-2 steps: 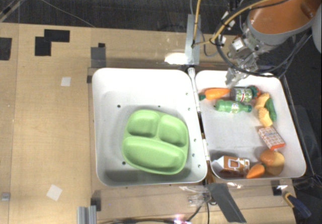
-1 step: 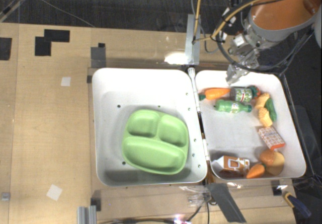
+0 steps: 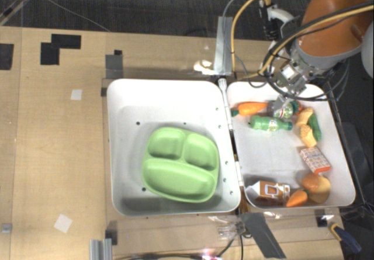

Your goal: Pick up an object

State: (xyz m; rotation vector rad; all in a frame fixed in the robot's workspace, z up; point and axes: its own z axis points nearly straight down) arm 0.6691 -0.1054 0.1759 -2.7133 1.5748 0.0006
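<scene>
My gripper point(image 3: 286, 103) hangs low over the far part of the right bin point(image 3: 270, 156), reaching down from the orange-banded wrist point(image 3: 333, 19). Right under its tip lies a small round red and green thing point(image 3: 286, 112), partly hidden by the gripper. Touching that spot on the near side is a green bottle point(image 3: 269, 125) on its side. A carrot point(image 3: 252, 108) lies just left of the gripper. A yellow and green piece of toy food point(image 3: 308, 124) sits to its right.
The right bin's near half holds a red box point(image 3: 315, 159), a peach-coloured fruit point(image 3: 316, 183), a second carrot point(image 3: 297, 198) and a brown bottle point(image 3: 269, 190). A green divided tray point(image 3: 180, 163) lies in the left bin point(image 3: 125, 136). Cables point(image 3: 245, 10) loop behind the bins.
</scene>
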